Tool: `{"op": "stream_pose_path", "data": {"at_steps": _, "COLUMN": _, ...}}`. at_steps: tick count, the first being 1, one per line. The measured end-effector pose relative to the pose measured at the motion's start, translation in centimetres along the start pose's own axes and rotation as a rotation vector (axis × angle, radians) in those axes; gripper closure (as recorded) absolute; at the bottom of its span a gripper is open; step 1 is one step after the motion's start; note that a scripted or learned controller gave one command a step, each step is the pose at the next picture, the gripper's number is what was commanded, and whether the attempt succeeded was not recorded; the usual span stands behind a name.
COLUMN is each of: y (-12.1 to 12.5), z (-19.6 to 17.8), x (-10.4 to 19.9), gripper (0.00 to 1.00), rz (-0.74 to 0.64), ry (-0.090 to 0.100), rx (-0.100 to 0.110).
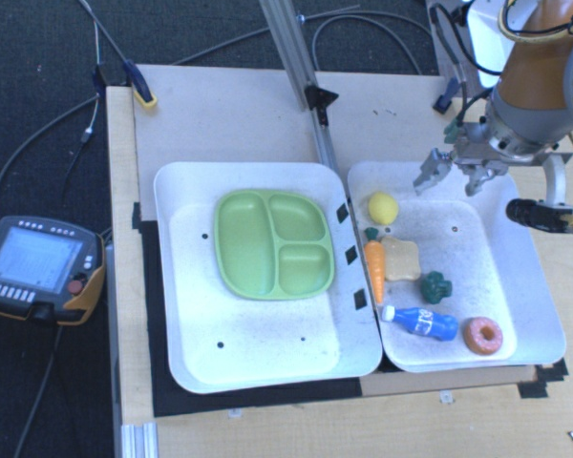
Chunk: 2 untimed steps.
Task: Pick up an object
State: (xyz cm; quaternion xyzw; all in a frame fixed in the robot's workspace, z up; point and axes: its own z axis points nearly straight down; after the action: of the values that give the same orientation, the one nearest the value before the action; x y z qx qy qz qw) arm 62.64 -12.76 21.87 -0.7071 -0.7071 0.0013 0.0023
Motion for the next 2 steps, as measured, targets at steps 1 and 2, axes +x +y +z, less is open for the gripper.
{"op": "stream_pose_path", "data": {"at_steps": 1, "y": -0.5, "z": 4.6, "x": -0.6, "gripper": 0.00, "rz": 0.001, "ry": 0.000, "rx": 0.000}}
{"op": "stream_pose_path", "data": {"at_steps": 2, "y": -0.2, "z": 9.1, "x": 0.1, "gripper": 0.00, "rz": -0.001, "ry": 0.000, "rx": 0.000}}
